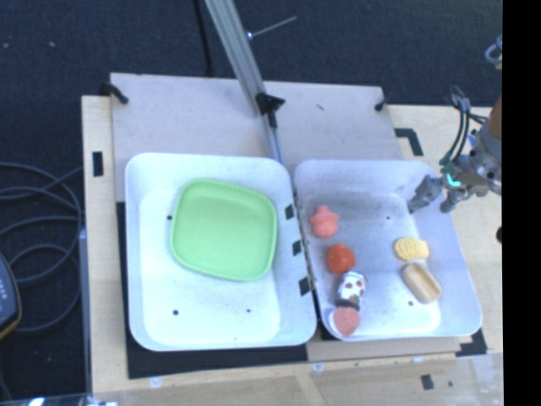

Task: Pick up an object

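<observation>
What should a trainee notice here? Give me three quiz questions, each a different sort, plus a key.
1. True or false: the green plate lies in the right bin.
2. The gripper is over which corner of the right bin? A. far right B. near left C. near right
3. Fill in: the yellow piece lies just beyond the tan ____.

Key: 1 false; 2 A; 3 hot dog.
</observation>
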